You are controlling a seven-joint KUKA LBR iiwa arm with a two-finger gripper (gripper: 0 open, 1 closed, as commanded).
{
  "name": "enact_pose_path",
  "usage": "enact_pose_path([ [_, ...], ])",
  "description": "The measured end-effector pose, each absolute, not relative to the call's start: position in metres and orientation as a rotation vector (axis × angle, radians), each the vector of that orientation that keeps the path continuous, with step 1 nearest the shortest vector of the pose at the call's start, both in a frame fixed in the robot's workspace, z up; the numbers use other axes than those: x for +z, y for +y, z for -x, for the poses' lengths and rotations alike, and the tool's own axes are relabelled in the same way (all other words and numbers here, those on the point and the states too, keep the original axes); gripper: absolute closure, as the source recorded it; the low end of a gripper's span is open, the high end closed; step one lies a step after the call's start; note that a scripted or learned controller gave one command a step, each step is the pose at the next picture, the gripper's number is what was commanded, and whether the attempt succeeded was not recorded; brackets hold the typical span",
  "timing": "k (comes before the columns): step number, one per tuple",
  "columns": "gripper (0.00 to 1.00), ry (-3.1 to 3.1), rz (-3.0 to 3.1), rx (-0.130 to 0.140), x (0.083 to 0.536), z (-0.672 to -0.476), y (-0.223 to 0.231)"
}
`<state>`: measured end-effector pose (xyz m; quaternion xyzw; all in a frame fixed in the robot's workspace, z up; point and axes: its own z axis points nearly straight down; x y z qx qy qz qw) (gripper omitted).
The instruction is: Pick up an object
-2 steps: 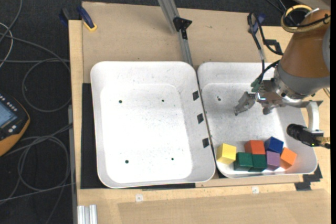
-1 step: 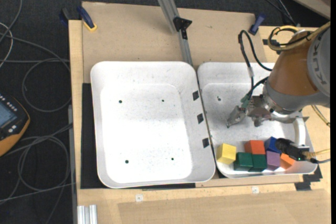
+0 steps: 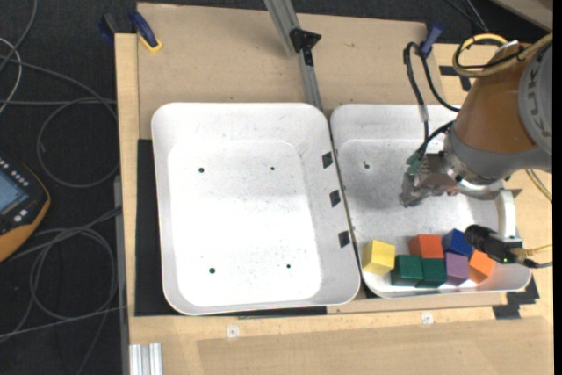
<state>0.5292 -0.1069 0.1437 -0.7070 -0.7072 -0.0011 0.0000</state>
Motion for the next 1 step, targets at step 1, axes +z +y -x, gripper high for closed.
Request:
enact_pose_path([
  [1, 1.0, -2.228, 2.223, -0.007, 0.1993, -0.5411, -0.1072],
])
